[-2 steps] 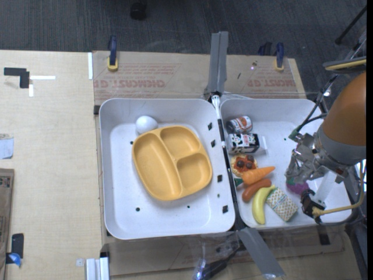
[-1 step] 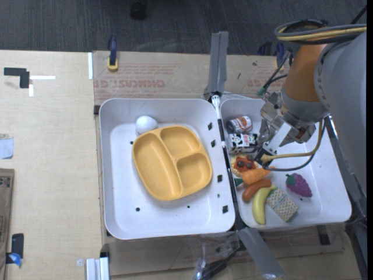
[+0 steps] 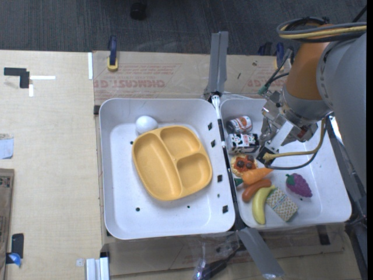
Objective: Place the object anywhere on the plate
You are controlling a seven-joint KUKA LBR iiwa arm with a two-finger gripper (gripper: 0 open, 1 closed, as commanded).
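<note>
Two white bins (image 3: 116,214); one yellow divided plate (image 3: 172,161); one white egg (image 3: 145,123); one can (image 3: 239,123); one carrot (image 3: 257,175); one banana (image 3: 259,205); one purple grape bunch (image 3: 298,185); one sponge (image 3: 282,204).

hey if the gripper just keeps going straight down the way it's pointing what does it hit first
Likely the pizza slice or the carrot beside it: the gripper points down and left at that end of the right bin. Depth is unclear from this view.

Plate (image 3: 172,161) in left bin (image 3: 116,214), egg (image 3: 146,123) behind; banana (image 3: 259,205) in right bin (image 3: 332,206)
</note>
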